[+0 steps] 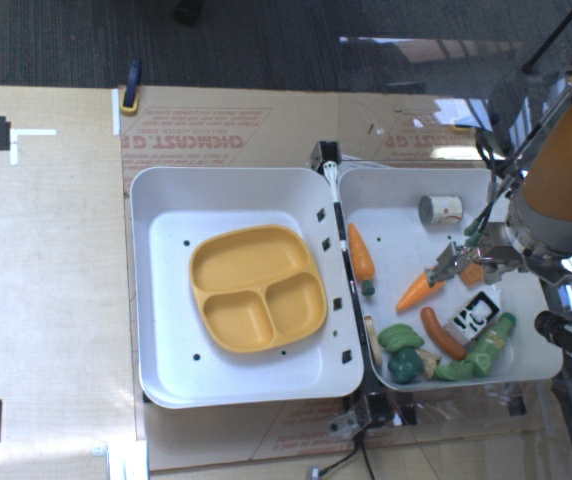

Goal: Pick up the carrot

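pincer down in the right bin, apparently pinching the carrot top at its tips, lift not done.

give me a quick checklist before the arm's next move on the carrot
1. Target chosen: cannot tell. Two carrots lie in the right bin, one by the divider, one mid-bin.
2. End effector at a carrot: ok, beside the mid-bin carrot's top end.
3. Carrot between fingers: cannot tell.
4. Clutter near the mid-bin carrot: not ok, the sausage is just below it.
5. Carrot lifted: not ok, both lie on the bin floor.
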Motion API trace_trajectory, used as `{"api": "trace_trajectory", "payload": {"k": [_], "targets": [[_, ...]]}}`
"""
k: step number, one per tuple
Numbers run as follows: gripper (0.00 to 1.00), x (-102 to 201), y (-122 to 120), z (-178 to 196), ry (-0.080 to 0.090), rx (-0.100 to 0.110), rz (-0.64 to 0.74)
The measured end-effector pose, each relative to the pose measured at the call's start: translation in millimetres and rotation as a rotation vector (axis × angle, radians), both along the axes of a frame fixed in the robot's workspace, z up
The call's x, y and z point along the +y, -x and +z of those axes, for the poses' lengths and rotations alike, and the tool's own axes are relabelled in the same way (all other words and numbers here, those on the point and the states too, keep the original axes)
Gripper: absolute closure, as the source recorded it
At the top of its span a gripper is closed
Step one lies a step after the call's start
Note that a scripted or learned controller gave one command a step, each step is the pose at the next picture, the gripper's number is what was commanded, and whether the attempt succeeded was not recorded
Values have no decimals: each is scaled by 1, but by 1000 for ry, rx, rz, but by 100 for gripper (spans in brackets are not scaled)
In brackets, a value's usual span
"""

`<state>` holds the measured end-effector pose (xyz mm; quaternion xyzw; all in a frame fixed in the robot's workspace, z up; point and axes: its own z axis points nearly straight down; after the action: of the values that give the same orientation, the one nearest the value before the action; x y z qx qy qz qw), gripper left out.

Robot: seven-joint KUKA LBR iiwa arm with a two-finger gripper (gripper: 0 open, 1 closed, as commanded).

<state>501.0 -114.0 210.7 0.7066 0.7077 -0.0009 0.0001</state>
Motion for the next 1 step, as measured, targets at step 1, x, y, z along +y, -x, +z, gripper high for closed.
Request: {"api": "trace_trajectory", "payload": {"k": [1], "targets": [[0,-36,-44,-108,-1,2,-73]]}}
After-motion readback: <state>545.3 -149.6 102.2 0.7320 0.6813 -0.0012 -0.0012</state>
